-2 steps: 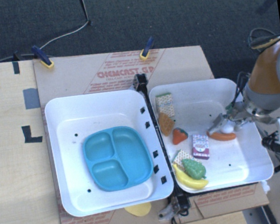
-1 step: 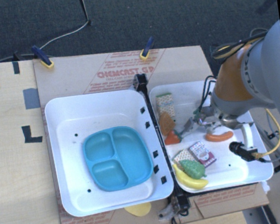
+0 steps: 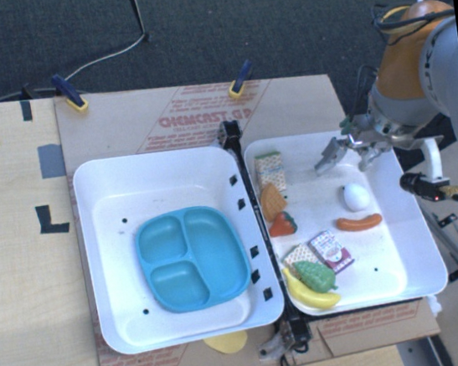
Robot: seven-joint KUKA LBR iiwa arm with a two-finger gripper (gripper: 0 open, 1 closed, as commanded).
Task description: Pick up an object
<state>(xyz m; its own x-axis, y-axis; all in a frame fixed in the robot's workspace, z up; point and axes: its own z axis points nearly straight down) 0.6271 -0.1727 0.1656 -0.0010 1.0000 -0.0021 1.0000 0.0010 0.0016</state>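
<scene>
My gripper (image 3: 346, 159) hangs over the far right part of the right bin (image 3: 410, 267), its two fingers spread open with nothing between them. Just below it lies a white egg (image 3: 354, 197), and under that an orange sausage (image 3: 359, 222). Further left in this bin are a pale cracker packet (image 3: 270, 168), a brown bread piece (image 3: 272, 200), a red strawberry (image 3: 282, 225), a small pink-and-white carton (image 3: 331, 251), a green vegetable (image 3: 315, 274) and a yellow banana (image 3: 309, 292).
The left bin (image 3: 100, 196) holds a blue divided plate (image 3: 192, 257). A black divider clip strip (image 3: 243, 193) runs between the bins. A yellow disc (image 3: 226, 342) pokes out under the left bin's front edge. Cardboard lies beneath both bins.
</scene>
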